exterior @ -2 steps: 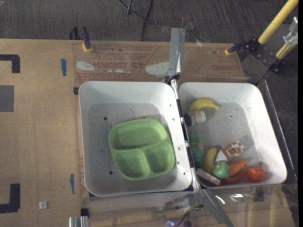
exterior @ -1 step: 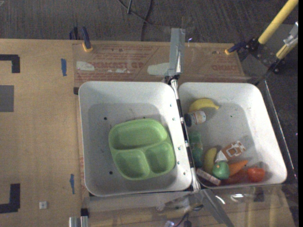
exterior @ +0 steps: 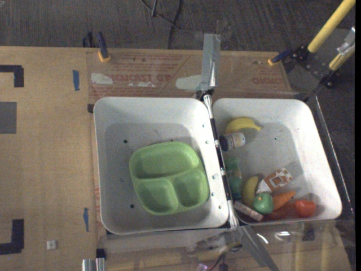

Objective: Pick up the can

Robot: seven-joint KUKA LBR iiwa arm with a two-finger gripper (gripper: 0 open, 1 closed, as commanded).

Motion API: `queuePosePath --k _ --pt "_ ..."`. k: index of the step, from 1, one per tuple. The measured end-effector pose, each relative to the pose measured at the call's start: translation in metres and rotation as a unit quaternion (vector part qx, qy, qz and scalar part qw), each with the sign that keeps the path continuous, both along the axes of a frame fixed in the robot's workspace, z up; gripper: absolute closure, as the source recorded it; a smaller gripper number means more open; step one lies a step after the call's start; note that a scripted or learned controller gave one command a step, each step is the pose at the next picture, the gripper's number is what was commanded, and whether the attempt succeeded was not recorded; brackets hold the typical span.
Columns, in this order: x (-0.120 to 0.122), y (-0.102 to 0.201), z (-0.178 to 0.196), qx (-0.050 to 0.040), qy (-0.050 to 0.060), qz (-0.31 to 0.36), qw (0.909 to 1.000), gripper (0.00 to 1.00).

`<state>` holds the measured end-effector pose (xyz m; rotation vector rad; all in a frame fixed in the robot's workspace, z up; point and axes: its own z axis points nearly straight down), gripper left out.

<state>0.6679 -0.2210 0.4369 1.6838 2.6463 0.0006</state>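
Since I am coming in from the right, I am judging the can (exterior: 236, 140) as lying crosswise by the right bin's (exterior: 316, 145) far wall, just beside the banana (exterior: 243, 125); I cannot tell my tool's state.

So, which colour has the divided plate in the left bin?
Light green plate, seen best in the camera view.

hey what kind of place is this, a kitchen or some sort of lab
Most likely a robotics lab bench, not a kitchen. Two white bins, the left bin and right bin, sit clamped on a taped plywood board. The food, like the banana, looks like toy props beside a green divided plate.
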Motion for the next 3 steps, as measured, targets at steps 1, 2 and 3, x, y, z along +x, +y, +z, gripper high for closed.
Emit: queuePosePath --k 1,2,3 --pt "0.000 -0.001 0.000 -0.0003 0.000 0.146 0.9893 1.00" --pt "-0.003 0.000 0.001 -0.0008 0.000 0.234 0.9722 1.00" --pt "-0.016 0.000 -0.033 -0.0012 0.000 0.238 0.9711 1.00"
